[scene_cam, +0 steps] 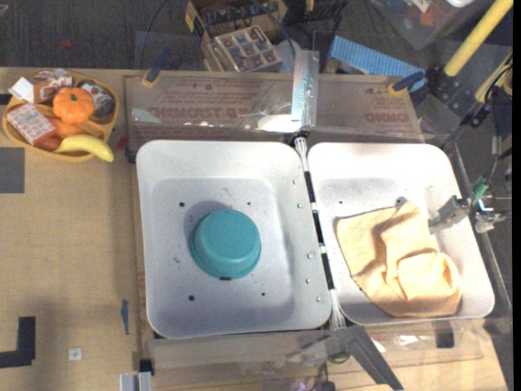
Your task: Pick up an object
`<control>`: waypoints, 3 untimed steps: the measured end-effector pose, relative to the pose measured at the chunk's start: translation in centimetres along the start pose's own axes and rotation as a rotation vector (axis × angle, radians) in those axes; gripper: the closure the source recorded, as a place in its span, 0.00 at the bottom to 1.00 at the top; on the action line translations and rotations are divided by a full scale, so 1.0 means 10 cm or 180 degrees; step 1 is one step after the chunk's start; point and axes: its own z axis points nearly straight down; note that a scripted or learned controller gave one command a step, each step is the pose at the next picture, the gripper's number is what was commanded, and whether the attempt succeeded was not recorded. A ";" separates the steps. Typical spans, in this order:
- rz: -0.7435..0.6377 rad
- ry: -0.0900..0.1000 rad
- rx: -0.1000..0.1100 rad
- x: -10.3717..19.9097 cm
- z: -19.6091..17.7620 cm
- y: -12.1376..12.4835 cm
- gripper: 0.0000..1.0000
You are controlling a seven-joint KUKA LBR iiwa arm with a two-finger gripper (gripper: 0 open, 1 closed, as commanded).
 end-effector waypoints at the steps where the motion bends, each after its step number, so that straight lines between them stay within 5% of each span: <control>1: -0.0832 -0.0002 -0.0008 0.33 1.67 -0.04 0.00; 2: -0.0815 -0.0014 -0.0021 0.30 1.57 -0.03 1.00; 3: -0.0816 -0.0013 -0.0019 0.30 1.57 -0.03 0.00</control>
